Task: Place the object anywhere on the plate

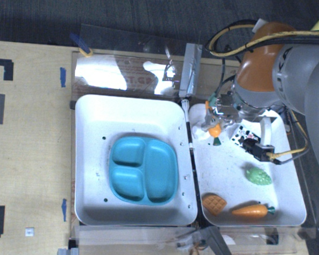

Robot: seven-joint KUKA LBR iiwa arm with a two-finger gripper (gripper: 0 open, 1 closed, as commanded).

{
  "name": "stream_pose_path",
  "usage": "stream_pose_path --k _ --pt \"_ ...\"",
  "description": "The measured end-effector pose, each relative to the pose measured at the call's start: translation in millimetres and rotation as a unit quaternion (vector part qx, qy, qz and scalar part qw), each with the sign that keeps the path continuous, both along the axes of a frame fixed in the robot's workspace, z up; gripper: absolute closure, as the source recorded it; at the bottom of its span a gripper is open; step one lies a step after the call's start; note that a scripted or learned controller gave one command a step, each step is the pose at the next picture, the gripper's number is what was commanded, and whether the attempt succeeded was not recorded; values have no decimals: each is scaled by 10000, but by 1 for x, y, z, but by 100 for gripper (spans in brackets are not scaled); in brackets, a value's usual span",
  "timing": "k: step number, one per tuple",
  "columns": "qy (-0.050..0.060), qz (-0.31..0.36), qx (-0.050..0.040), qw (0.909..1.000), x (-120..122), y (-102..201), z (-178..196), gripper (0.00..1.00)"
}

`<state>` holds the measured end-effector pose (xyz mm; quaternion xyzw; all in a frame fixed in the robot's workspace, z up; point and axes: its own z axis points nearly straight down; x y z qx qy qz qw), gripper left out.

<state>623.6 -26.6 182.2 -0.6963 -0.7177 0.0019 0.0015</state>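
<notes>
Pale wood bench, two white bins. We see plate (144,169) in left bin (90,120), sitting ready as target. Gripper (218,122) low at right bin's (290,186) far-left corner, by small orange obj (216,131); grip state: can't tell. Carrot (250,210), waffle (214,203), green piece (259,176) lie loose w/in reach.

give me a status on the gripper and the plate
Gripper low at right bin's far-left corner, over small orange piece. Blue divided plate in left bin, bare. Bin walls between them.
</notes>
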Motion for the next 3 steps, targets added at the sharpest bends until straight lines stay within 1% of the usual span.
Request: stream_pose_path --k 1,2,3 --pt "19 -493 3 9988 -72 54 0 100" --pt "17 -238 2 9997 -80 120 -1 100" --pt "14 -254 -3 9997 -79 118 0 0"
